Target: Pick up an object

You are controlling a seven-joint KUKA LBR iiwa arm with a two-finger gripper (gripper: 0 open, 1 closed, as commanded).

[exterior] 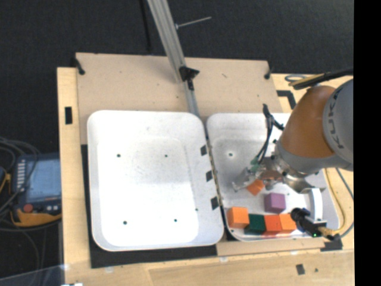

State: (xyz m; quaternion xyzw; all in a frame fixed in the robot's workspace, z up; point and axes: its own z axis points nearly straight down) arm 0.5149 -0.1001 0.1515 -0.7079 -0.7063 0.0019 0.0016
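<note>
My gripper (251, 180) hangs over the middle of the right bin (229, 139), below the arm's orange band. A small orange block (255, 188) sits tilted directly at the gripper's tip; whether it is gripped or just lying under it is unclear. A purple block (275, 202) lies just right of it. Along the bin's front wall sit an orange block (239, 216), a dark green block (256, 223) and another orange block (278, 223).
The left bin (146, 177) lies beside the right one, and black clips (209, 174) join the two. A slanted metal rail (172, 46) rises behind the bins. The arm's body covers the right bin's right side.
</note>
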